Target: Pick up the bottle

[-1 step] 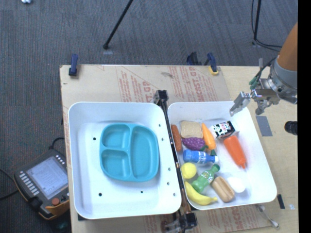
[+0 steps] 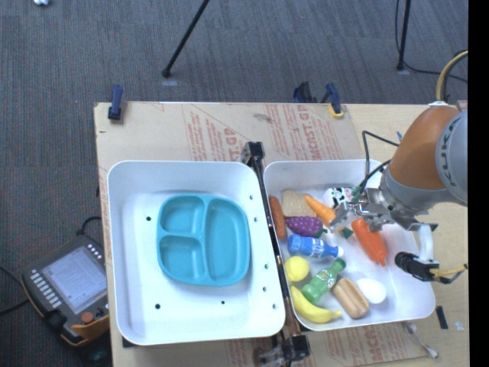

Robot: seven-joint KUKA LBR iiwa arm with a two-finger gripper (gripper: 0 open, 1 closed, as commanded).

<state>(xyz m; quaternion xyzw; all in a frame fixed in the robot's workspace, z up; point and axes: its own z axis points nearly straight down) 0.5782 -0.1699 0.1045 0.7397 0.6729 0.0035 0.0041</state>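
The claw (image 2: 353, 214), its opening impossible to tell, hangs in the right bin (image 2: 424, 306); the green bottle (image 2: 324, 279), toward the tabletop's front edge, touches a banana (image 2: 313, 306), risking a crowded, slipping grasp.

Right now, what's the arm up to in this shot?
The grey KUKA arm with the orange band reaches in from the right, its gripper low over the right white bin, which is crowded with toy food. It sits near two orange carrots, not at either bottle. The blue plastic bottle and the green plastic bottle both lie in that bin, unheld. The left white bin holds a teal divided plate.
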